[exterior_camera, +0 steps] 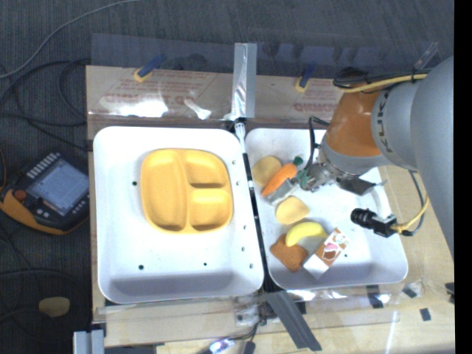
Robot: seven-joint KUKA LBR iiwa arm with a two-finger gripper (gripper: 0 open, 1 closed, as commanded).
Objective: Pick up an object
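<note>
Finger spread on the two-finger gripper (313,177) could not be made out from above; the wrist and its orange band covered most of the tool.

Camera view. The gripper stood low over the upper middle of the right-hand shallow white bin (387,271), just beside the green end of the orange plastic toy carrot (279,181). The carrot lay on a slant near the wall between the bins and was the likeliest target. Nothing was seen clamped in the tool.

For a sound pick, the tool probably needed to shift toward the carrot's thicker orange body and close across its narrow width. A grip on the tapered end would likely slip. The pale yellow rounded toy piece (265,169) touched the carrot on its upper left, so a descending finger risked landing on it or nudging both toward the wall.

Contents of the right-hand bin. Below the carrot lay a pale yellow flat wedge (292,210). Next came a yellow-green curved fruit piece (305,233), with a brown crumbed nugget-shaped piece (289,255) against its lower left. A small white carton with red print (329,251) lay against its lower right. These four lay close together, which would make a clean grasp harder there.

Contents of the left-hand shallow white bin (107,227). It held one yellow plastic plate with three compartments (186,189), which lay flat with nothing in its compartments.
</note>
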